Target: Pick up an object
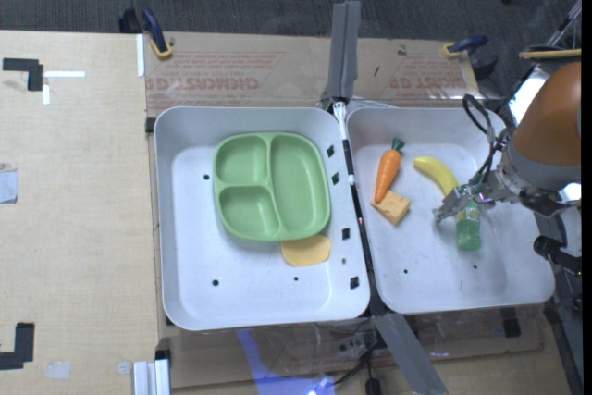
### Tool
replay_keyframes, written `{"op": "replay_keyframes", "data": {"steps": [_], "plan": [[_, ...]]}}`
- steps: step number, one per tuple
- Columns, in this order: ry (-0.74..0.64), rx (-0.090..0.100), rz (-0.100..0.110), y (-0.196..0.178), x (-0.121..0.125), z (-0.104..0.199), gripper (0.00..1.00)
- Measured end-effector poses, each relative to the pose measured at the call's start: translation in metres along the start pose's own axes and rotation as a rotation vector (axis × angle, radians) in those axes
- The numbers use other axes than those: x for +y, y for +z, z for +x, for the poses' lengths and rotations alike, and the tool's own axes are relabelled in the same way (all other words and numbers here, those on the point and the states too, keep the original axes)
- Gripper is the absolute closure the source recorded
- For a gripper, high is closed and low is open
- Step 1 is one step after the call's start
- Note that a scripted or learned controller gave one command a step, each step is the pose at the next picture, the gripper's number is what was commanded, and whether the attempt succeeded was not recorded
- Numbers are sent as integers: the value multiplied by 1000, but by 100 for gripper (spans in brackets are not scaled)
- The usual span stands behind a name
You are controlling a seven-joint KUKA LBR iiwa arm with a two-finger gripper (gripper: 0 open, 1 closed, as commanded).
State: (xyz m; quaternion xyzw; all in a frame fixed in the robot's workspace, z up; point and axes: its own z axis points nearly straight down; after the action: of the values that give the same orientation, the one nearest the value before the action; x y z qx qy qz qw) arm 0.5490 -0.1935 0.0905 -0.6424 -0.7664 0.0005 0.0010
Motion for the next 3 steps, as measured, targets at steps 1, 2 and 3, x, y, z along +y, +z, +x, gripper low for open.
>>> {"op": "replay_keyframes", "data": {"steps": [1,2,3], "plan": [[-120,-1,-1,-99,10,23,0],[-203,-2,-3,-1,36,-15,0],[-199,-2,-3,-9,36,-16,100]]}}
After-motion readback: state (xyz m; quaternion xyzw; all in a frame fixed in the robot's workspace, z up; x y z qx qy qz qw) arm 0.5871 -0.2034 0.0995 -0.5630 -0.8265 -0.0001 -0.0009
